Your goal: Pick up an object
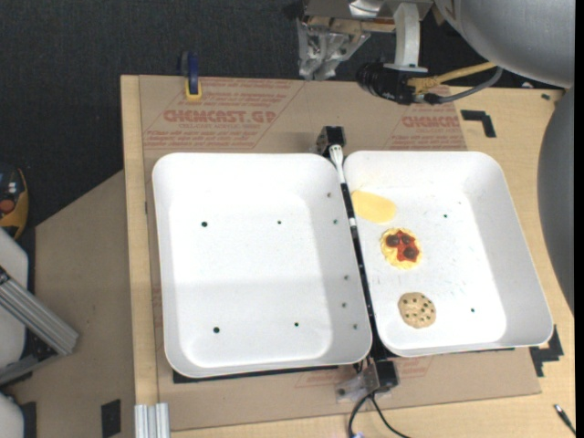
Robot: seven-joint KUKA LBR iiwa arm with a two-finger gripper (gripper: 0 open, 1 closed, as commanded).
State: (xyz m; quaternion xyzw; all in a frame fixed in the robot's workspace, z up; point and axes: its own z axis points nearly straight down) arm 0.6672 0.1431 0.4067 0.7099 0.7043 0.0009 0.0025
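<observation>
Yellow oval piece (373,206) lies flat, long axis left-right, in right bin (484,190).

Smooth white plastic bins (255,176)

fixed overhead camera, slanted down, 2 bins (182,272)

Scene brightly and evenly lit from overhead. Both white bins run near overexposure; the left bin (246,263) shows a brighter band across its lower half and a soft grey gradient above it. Shadows are weak and diffuse, thin dark lines along the bin rims. Cardboard on the desk (237,117) reads clearly, printed lettering legible. Focus is sharp at centre; the grey arm (520,16) at top right is soft and blurred. Background is dark.
</observation>
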